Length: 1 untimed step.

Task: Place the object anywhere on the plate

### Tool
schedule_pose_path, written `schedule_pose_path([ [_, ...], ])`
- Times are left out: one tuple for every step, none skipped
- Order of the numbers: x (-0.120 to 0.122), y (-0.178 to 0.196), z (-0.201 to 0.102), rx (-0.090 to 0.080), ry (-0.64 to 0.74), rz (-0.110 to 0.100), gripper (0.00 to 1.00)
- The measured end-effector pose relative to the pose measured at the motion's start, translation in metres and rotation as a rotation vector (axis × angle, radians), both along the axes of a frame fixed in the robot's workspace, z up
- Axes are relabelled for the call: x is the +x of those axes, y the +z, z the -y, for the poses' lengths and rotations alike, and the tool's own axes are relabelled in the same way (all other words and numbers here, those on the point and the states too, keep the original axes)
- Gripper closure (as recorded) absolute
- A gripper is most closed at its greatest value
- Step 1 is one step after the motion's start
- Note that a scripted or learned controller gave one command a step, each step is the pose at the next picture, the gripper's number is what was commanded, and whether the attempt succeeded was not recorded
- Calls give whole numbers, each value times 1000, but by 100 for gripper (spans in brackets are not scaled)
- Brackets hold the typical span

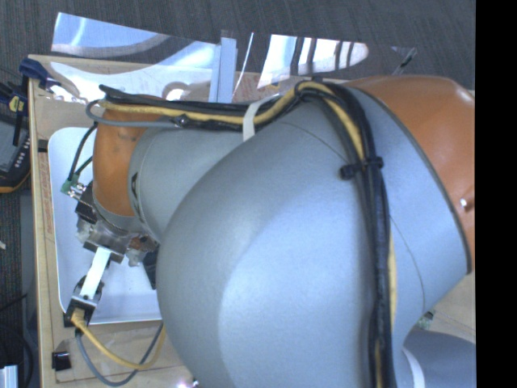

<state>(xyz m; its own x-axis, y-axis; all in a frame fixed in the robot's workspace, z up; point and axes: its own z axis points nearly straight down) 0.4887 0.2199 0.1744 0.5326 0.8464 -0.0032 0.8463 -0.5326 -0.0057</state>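
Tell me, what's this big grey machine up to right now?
That is a robot arm, and its grey body blocks most of the camera's sight. It has reached across to the left white bin, where its gripper hangs low over the bin floor. Its job is to put an object on a plate, but from this angle I cannot see whether it holds anything. Bundled cables run along the arm's back.

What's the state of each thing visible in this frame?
arm: reaching in over the bins, blocking most of the view
end effector: low over the left bin, open or shut unclear
left bin: visible floor bare, rest hidden by the arm
cable bundle: strapped along the arm
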Motion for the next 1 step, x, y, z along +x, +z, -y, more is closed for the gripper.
schedule_pose_path([
  [18,26,49,1,-40,2,0],
])
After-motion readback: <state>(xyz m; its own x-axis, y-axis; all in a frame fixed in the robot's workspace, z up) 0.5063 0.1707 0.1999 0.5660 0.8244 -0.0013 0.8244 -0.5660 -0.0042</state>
